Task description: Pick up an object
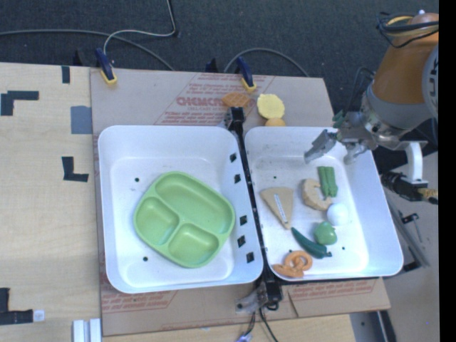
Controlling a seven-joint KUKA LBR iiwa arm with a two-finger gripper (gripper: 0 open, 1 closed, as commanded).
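My gripper (pixel 330 154) hangs over the far part of the right bin (pixel 377 219), its two fingers spread open with nothing between them. Just below it lies a green bean-like stick (pixel 327 181), beside a tan bread piece (pixel 312 194) and a white egg (pixel 338 214). A pale cheese wedge (pixel 279 204) sits nearer the bin's left wall. Toward the front lie a round green item (pixel 325 232), a dark green pepper (pixel 306 242) and an orange pretzel (pixel 295 263).
The left bin (pixel 114 162) holds a green divided plate (pixel 184 219). A yellow item (pixel 270 107) and an orange item (pixel 237 100) lie on the cardboard behind the bins. Blue clamps (pixel 105 68) and cables run along the back edge.
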